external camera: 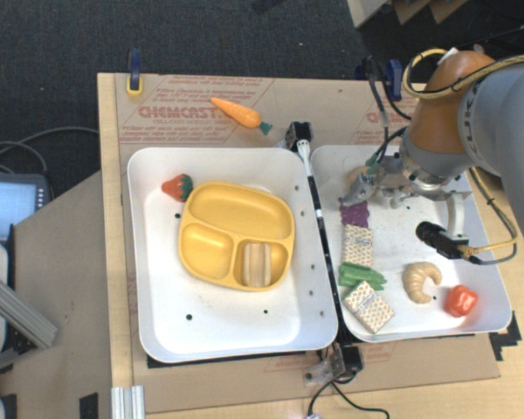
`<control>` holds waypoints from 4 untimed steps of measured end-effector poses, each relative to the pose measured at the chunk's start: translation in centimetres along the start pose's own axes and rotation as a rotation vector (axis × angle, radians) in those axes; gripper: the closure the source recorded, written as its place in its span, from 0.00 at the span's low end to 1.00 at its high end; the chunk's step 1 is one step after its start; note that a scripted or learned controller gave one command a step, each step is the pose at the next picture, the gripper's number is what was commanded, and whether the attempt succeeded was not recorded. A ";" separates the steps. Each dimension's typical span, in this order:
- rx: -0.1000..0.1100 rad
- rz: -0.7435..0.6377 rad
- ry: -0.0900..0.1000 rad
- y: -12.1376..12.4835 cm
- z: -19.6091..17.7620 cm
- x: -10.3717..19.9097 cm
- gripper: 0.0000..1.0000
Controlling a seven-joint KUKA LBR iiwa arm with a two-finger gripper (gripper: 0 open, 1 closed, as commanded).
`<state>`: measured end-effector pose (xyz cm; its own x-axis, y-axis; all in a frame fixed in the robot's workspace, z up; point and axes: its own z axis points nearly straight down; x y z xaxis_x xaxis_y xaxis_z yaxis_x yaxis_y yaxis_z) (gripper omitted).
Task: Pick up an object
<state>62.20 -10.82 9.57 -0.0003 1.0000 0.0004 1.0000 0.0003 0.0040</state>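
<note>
End effector low at right bin's 11 o'clock corner, beside purple piece. Grip state: cannot tell. Nothing visibly lifted; pick not yet done. Croissant, tomato at 5 o'clock.

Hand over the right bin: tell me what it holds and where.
Cannot be told. The hand hangs low above the purple item in the right bin, but no object shows between its fingers.

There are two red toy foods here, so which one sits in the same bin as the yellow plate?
The strawberry, with its green leafy top, lies in the left bin just beside the yellow plate. The other red piece is in the right bin.
</note>
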 end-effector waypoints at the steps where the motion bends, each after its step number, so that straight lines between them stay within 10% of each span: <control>1: 0.010 0.000 0.002 -2.6 1.2 1.7 0.00; 2: -0.001 -0.001 -0.002 1.3 1.1 1.6 0.00; 3: -0.002 -0.001 -0.002 1.2 0.0 1.6 1.00; 4: -0.001 -0.001 -0.003 1.2 0.0 1.6 0.00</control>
<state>63.43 -9.21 9.53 -0.0010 1.0000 -0.0022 1.0000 0.0011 0.0047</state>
